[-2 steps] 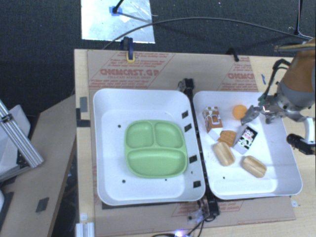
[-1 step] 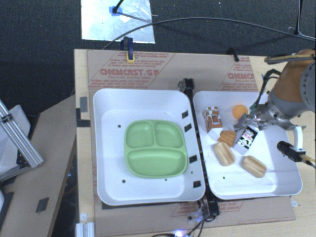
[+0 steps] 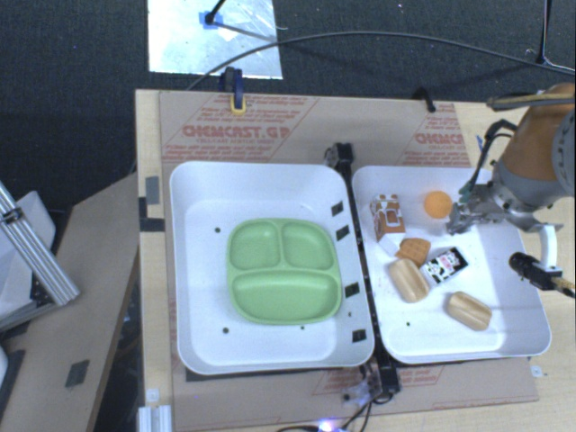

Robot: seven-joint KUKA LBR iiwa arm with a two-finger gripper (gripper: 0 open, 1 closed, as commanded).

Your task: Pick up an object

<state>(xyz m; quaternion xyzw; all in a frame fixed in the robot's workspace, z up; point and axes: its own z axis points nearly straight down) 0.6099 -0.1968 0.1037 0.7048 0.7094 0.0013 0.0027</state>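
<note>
Camera view: end effector [image 3: 461,226] just beside orange ball [image 3: 437,205].

A robotics laboratory or test room is shown, not a home. Two shallow white bins [image 3: 270,183] are set side by side on a bench [image 3: 297,115] covered with protective film, on which the word CHEMCAST is printed. The film is fixed by a blue and yellow clamp [image 3: 236,88]. Black cables [image 3: 378,36] are laid over dark carpet behind the bench. An aluminium profile [image 3: 36,250] is seen at the left, and the grey and orange robot arm [image 3: 540,151] at the right.
</note>
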